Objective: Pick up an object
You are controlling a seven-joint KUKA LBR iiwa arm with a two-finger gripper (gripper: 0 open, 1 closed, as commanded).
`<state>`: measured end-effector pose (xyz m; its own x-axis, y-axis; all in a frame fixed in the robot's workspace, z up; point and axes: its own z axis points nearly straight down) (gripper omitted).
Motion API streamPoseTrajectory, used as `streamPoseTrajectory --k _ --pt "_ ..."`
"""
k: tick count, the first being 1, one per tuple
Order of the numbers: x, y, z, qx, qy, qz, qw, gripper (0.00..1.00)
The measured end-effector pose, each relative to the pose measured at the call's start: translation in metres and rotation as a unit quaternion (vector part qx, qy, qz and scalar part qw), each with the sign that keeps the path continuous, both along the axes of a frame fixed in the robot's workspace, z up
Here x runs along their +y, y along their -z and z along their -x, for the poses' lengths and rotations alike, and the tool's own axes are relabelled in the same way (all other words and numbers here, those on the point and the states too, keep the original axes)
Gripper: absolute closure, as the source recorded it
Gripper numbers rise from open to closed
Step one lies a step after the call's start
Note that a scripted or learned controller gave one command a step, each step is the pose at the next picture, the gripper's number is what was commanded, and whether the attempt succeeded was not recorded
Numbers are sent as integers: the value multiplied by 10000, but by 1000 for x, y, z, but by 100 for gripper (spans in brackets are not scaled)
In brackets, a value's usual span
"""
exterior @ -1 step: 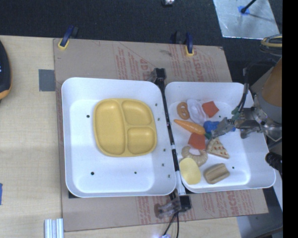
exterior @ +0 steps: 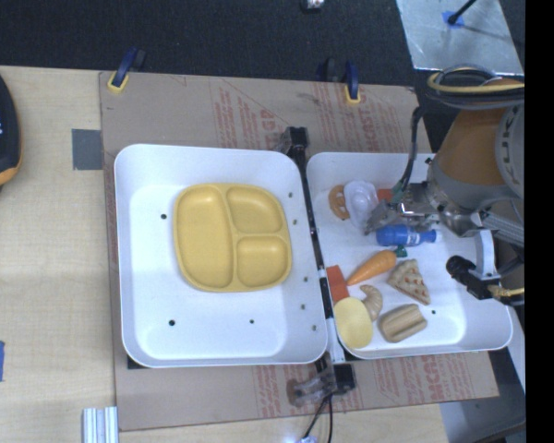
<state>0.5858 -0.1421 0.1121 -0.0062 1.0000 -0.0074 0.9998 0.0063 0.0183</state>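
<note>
Two white bins sit side by side: a left bin [exterior: 138,247] and a right bin [exterior: 462,335]. The left bin holds one yellow divided plate [exterior: 231,236]. The right bin holds one blue bottle [exterior: 404,237], one carrot [exterior: 373,267], one pizza slice [exterior: 410,282], one bread roll [exterior: 401,322], one yellow disc [exterior: 354,322], one clear cup [exterior: 360,195], and one small brown pastry [exterior: 338,202].

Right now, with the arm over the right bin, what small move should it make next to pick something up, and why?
Probably a short descent straight down. The pincer sits just above the blue bottle, beside the clear cup, so the bottle looks like the nearest target. The carrot lies just below it, so drifting sideways risks a nudge.
</note>
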Motion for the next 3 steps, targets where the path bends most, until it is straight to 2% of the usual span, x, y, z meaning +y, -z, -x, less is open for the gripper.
streamPoseTrajectory --k 1,2,3 --pt "-17 20 -48 82 -4 -30 10000 0" --pt "-26 21 17 138 21 -39 9999 0" --pt "-4 21 30 123 2 -42 9999 0"
